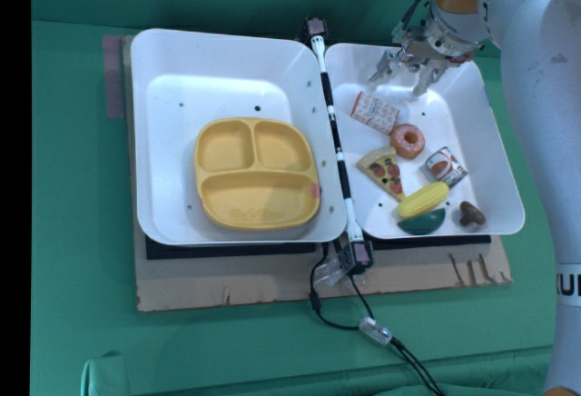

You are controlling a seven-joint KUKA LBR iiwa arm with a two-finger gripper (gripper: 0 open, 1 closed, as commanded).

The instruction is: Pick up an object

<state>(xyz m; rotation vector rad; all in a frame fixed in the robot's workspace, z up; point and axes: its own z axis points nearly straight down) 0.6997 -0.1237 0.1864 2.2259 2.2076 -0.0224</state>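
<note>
While the grey arm reaches in from the three o'clock side, its gripper (400, 77) hangs over the twelve o'clock end of the right bin (490, 126) with fingers spread apart and nothing between them. Toward seven o'clock of it, near but apart, lies a small red-and-white packet (375, 112). Further toward six o'clock sit a doughnut (407, 141), a pizza slice (385, 171), a red tin (446, 166), a corn cob (423, 200) touching a green wedge (421, 222), and a brown piece (470, 214). At nine o'clock, the left bin (172, 58) holds a yellow divided plate (257, 173)
</note>
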